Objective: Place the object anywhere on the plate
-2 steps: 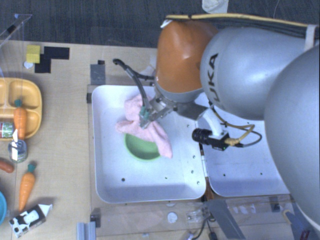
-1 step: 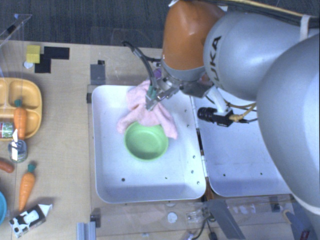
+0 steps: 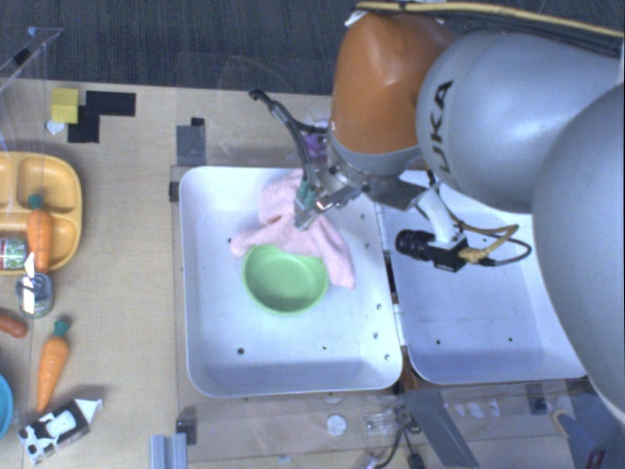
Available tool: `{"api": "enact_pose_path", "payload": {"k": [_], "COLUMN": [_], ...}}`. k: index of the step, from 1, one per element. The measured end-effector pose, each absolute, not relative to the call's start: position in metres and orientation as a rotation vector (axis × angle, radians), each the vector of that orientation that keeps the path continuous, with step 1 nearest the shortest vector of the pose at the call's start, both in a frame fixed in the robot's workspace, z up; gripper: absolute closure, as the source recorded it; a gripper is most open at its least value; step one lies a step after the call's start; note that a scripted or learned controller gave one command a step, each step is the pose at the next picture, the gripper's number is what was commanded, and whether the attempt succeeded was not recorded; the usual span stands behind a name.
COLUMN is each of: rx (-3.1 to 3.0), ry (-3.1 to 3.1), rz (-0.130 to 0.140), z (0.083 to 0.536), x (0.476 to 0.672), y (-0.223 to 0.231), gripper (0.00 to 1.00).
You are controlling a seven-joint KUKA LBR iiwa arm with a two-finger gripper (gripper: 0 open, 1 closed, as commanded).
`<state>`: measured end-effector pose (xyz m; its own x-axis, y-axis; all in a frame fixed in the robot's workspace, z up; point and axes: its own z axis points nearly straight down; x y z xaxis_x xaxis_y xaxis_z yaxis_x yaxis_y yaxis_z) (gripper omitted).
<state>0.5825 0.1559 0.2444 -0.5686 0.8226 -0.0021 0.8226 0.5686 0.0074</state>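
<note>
Pincer (image 3: 307, 206) tips press into the crumpled pink cloth (image 3: 293, 225), seemingly pinching it; a shallow pinch may slip before the round green plate (image 3: 285, 279).

Quick headcount: two white bins, the left bin (image 3: 210, 350) and the right bin (image 3: 488, 350). One green plate (image 3: 285, 279), one pink cloth (image 3: 283, 208). Off to the side there's one yellow divided tray (image 3: 61, 179), two toy carrots (image 3: 38, 240) (image 3: 51, 362), and one little cow-print carton (image 3: 59, 426).
</note>
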Motion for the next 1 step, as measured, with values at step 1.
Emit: {"api": "enact_pose_path", "payload": {"k": [1], "rx": [1.133], "ry": [2.920], "rz": [0.013], "z": [0.2875], "x": [0.5444], "y": [0.1940], "gripper": [1.00]}}
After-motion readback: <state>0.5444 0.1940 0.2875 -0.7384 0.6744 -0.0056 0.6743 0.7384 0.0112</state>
